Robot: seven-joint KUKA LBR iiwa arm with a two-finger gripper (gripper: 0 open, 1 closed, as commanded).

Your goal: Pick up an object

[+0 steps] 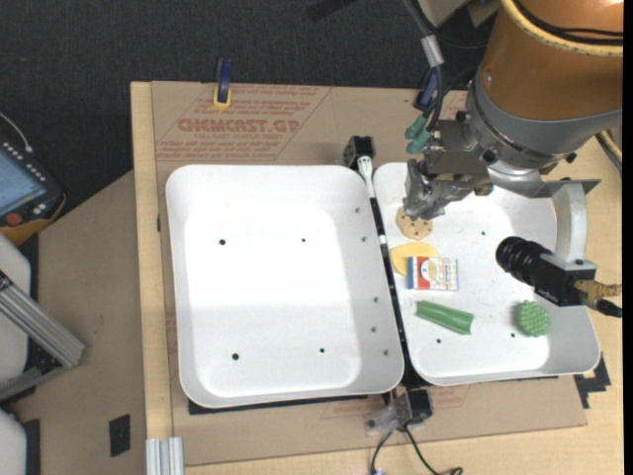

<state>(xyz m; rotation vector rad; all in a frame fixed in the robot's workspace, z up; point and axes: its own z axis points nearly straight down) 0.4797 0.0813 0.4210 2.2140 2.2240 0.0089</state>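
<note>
Two grey fingers (423, 204) of the gripper (421, 212) are seen lowered into the far left part of the right bin (564, 359), their tips just above or touching a tan round cookie-like disc (415, 226). How far they are parted cannot be told, and nothing is seen held between them. Just near of the disc, a yellow piece (407, 258) and a small printed card (435, 273) lie together. Nearer still lies a green stick-shaped object (444, 316), and to its right a green bumpy ball (533, 318). The left bin (188, 265) sits alongside, on brown cardboard (247, 122).
</note>
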